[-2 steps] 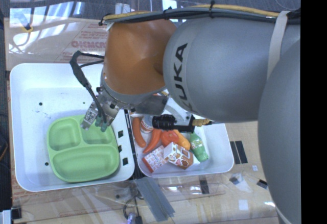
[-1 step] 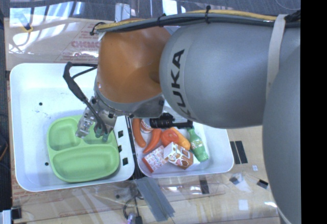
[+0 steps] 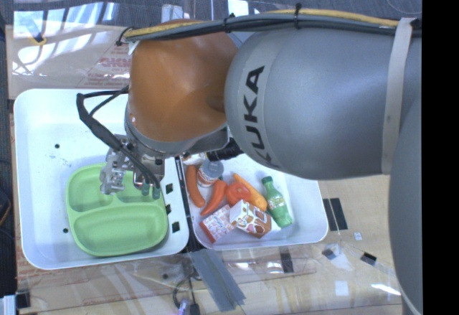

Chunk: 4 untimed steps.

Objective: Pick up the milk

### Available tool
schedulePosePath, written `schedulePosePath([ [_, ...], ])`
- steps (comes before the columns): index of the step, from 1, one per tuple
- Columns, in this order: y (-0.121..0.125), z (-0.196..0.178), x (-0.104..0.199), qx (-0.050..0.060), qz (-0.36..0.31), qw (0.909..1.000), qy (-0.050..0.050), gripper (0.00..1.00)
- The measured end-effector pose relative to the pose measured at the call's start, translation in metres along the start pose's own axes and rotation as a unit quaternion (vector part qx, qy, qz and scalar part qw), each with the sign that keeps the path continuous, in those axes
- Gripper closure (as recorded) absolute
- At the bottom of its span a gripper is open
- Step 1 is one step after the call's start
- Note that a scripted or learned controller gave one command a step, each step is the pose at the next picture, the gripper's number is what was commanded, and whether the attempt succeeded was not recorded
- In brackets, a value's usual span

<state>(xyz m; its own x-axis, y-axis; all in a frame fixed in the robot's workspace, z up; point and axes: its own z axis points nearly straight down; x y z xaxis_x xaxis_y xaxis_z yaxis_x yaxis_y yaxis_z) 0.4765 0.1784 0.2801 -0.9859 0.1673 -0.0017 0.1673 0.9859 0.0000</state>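
Hanging over the left bin (image 3: 36, 163), the fingers (image 3: 115, 179) sit above the green tray's (image 3: 118, 224) upper compartment; whether they are spread or closed cannot be told. The milk (image 3: 247, 219) lies at the right bin's (image 3: 315, 224) near edge, among a carrot (image 3: 193, 188) and a bottle (image 3: 277, 202).

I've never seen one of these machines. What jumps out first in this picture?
The huge grey and orange arm dominates, reaching in from the right and hanging over both white bins. Beneath it, its tool hovers above a bright green divided plate in the left bin. The right bin holds a colourful heap: a milk carton, orange carrots and a green bottle.
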Motion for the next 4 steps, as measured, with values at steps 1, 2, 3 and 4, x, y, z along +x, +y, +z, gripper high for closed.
schedulePosePath([
  [1, 0.039, 0.062, -0.041, 0.000, -0.098, 0.9952, 0.001, 1.00],
  [2, 0.059, 0.044, -0.106, -0.001, -0.175, 0.9845, -0.001, 1.00],
  [3, 0.061, 0.033, -0.106, -0.001, -0.178, 0.9841, -0.004, 1.00],
  [4, 0.017, 0.007, -0.024, 0.000, -0.303, 0.9530, 0.000, 1.00],
])
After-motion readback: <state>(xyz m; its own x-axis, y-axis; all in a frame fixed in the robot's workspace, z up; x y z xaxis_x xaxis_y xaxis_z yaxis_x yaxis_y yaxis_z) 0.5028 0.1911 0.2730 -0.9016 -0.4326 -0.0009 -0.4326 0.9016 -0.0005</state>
